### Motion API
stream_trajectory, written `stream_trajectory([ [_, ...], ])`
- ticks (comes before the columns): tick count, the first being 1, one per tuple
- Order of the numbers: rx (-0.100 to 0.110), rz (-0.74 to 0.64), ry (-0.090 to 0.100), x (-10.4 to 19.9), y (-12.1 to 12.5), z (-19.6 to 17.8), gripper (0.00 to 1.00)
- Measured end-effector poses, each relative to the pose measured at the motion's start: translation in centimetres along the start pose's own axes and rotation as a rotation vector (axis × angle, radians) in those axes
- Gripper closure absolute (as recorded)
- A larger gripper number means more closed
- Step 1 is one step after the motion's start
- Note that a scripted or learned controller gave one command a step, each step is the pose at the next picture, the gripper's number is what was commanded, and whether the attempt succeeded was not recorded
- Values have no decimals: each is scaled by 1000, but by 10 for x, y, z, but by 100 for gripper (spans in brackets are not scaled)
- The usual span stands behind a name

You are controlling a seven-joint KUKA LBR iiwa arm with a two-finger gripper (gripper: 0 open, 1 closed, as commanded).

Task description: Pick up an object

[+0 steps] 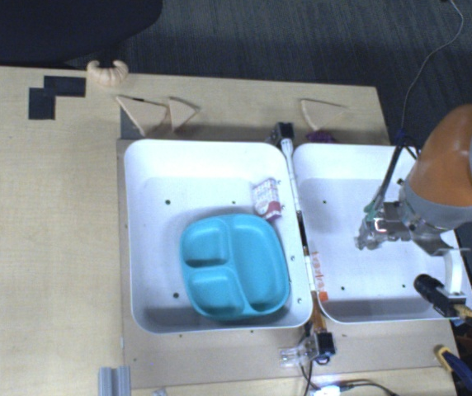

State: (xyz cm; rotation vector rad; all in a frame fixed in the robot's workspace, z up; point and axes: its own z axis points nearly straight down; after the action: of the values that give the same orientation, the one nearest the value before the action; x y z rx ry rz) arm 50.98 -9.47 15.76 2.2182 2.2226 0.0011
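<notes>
The claw [374, 236] hangs over the right bin [335, 221], toward its right side, with bare white floor beneath and around it. How far its fingers are spread cannot be told from this high slanted view; nothing can be seen held between them.

The things to pick lie well apart from the claw, across the divider in the left bin [149, 221]. A blue tray [234, 264] with three compartments lies flat in the lower right part of that bin, its corner close to the bin's near right wall. Just above the tray's upper right corner, touching or nearly touching it, lies a small packet [266, 198], white with red markings, near the wall that the two bins share.

The arm [455, 176] comes in from the right, its orange band showing as a large rounded shape above the grey wrist, and it bends down and leftward so that the claw points toward the middle of the right bin. A thin cable runs from the top right of the picture down toward the wrist.

Counted: two white bins side by side, one blue tray, one packet, one arm with one claw. Along the strip between the bins lies a thin dark rod [294, 188], and at its near end sits a small cluster of clips and wires [314, 349] on the wooden bench [46, 246].
</notes>
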Motion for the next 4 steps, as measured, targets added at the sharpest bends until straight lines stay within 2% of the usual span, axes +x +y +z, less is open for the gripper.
stream_trajectory([
  [1,-1,0,-1,-87,49,20,100],
  [2,-4,-4,1,-19,105,-41,100],
  [3,-1,-5,2,58,70,-40,100],
  [4,0,-4,2,96,51,-44,100],
])
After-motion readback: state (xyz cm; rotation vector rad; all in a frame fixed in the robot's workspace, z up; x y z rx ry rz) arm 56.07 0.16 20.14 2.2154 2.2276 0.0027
